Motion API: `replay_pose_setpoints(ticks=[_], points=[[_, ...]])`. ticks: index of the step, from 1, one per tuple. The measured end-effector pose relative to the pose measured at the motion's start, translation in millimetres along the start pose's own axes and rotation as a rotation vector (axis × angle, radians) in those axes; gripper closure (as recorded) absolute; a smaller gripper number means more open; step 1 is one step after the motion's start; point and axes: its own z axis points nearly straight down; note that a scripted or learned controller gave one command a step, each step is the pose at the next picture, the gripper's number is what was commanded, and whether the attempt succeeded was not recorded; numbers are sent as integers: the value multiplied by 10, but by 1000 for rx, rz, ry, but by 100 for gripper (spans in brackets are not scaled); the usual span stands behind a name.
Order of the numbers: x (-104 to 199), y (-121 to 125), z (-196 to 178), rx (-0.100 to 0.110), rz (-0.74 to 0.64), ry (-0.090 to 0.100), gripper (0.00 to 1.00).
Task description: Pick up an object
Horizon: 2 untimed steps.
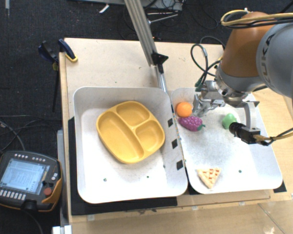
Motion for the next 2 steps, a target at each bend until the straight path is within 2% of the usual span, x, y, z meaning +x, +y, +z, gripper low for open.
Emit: replay_pose_setpoints(ticks=[1,2], points=[[548,-122,-123,-1,-1,0,100],[1166,-251,-47,1,-1,0,100]])
